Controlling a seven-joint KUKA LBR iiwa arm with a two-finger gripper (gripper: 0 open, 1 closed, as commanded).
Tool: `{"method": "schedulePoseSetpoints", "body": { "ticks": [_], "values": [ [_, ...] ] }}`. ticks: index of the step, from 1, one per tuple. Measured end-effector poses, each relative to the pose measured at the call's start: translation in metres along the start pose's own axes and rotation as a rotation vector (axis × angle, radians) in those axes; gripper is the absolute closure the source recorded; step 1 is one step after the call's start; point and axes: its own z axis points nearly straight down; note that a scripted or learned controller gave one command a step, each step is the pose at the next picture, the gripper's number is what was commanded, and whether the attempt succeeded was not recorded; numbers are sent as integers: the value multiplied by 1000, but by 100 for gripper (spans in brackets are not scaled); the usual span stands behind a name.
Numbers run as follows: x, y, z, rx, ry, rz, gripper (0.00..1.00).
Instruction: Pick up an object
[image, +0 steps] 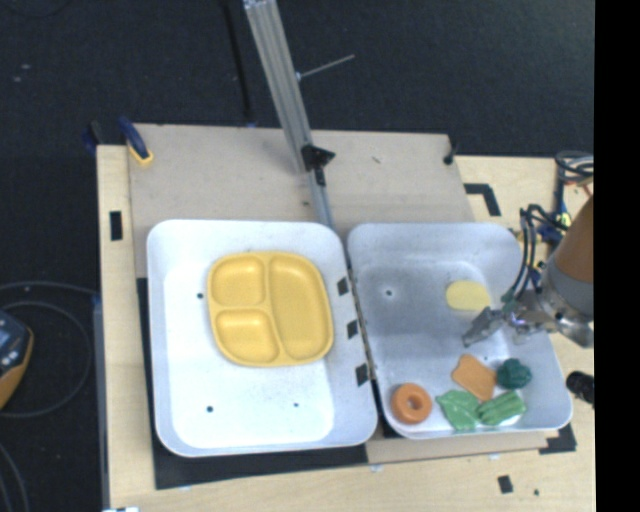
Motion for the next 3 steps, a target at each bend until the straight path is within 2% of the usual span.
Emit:
{"method": "schedulePoseSetpoints", "body": {
  "ticks": [1,2,3],
  "values": [
    [-1,1,48,-5,-2,2,0],
    [-2,3,34,-10,0,4,100],
    [0,-1,-12,-8,-2,-3,100]
  ]
}}
